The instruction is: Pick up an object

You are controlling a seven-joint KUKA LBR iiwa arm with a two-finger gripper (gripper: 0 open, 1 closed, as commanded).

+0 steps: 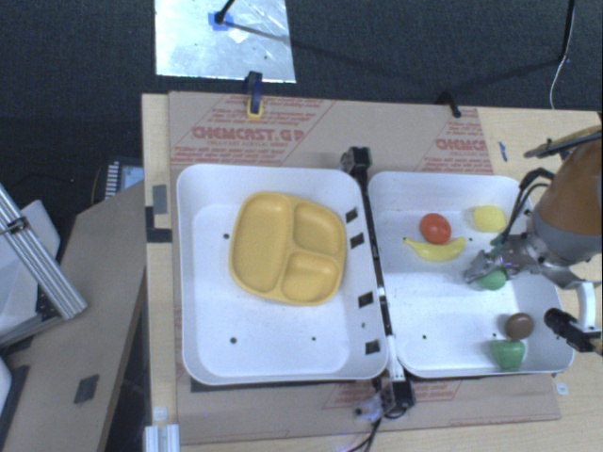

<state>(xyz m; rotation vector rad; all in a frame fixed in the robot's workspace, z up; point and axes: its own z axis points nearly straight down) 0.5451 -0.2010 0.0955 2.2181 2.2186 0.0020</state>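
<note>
A: Nearest the camera, right bin [443, 356]?

B: Green apple [508, 353] by the front rim, a brown ball [518, 325] touching it just behind. Both well in front of the banana [435, 248].

A: And the gripper [485, 269]?

B: Just right of the banana's right tip and a little in front of it, low over a small green thing [492, 281]. Whether it is open, closed or gripping, I cannot tell; the tips blur into that green piece.

A: Likely target, then?

B: My guess is the green piece, though the banana is the clearer pick. Looks like toy plastic: light, stiff, smooth, so apt to slip or roll in a pinch.

A: Where to take hold?

B: Across the thick middle, jaws crosswise to its length.

A: How does it lie?

B: Flat; long axis runs left to right, ends curling up toward the far rim.

A: Behind the banana?

B: Red tomato [434, 226] just behind its middle, about touching. Lemon [488, 217] behind the right tip, apart.

A: Left of the banana?

B: Yellow divided plate [273, 224] in the left bin [203, 337], well apart.
</note>
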